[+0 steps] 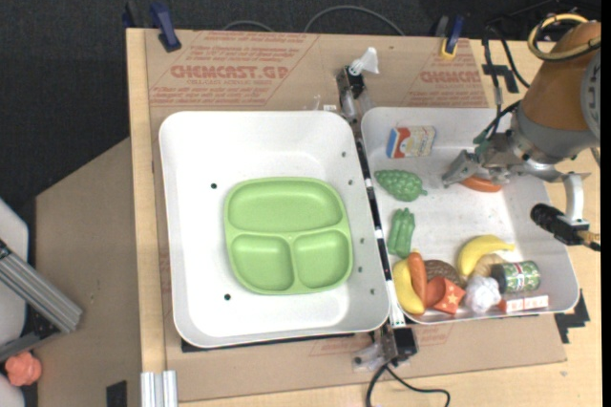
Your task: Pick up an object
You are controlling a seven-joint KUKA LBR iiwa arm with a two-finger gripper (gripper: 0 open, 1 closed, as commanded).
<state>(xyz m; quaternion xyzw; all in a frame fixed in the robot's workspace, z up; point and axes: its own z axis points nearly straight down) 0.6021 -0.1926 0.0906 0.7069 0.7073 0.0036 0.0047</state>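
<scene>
Several toys lie in the right bin (563, 286), and the one nearest the gripper (470, 168) is an orange piece (485, 185) just beneath it, near the bin's far right part. That piece is probably the target, since the arm (558, 99) is bent low over it; no object shows between the jaws, which look spread, so nothing is held yet. A red-and-white carton (410, 141) sits toward the back wall, green grapes (399, 183) and a green pepper (401, 231) lie along the left wall, and a crowded heap fills the near corner: carrot (416, 268), two bananas (482, 249), a can (518, 277) and a white lump (483, 295). The open floor between grapes and heap gives the gripper room. The heap leaves little space for jaws. The left bin (181, 204) holds a green tray (284, 204), well apart from the work.
</scene>
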